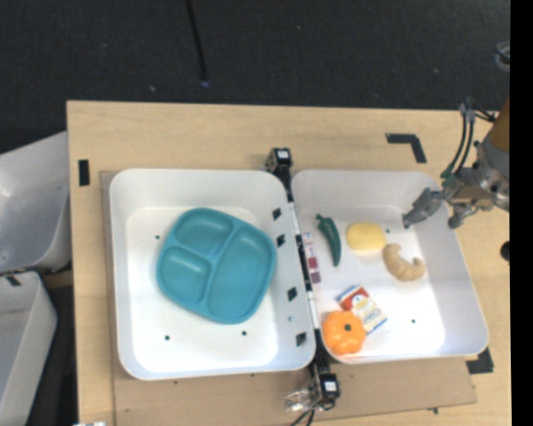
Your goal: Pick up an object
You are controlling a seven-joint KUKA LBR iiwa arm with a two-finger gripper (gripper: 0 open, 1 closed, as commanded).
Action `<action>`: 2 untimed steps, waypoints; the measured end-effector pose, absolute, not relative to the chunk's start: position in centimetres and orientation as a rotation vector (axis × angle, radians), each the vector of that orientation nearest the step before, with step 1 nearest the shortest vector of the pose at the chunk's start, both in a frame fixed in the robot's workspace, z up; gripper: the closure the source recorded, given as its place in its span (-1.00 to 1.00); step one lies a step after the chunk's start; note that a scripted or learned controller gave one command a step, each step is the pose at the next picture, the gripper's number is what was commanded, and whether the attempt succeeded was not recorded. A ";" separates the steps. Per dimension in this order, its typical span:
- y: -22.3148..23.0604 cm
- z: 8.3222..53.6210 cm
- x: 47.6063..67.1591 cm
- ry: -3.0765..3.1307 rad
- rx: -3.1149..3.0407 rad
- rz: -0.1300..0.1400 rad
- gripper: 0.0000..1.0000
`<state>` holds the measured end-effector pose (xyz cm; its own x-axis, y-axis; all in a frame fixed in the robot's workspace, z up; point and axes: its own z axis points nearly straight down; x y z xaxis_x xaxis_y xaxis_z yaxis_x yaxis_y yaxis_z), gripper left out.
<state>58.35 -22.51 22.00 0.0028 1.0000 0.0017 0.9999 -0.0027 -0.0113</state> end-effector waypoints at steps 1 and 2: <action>-22.5 22.8 58.7 -2.224 -2.222 0.000 -1.00; -21.8 18.1 58.3 -2.221 -2.219 0.004 -1.00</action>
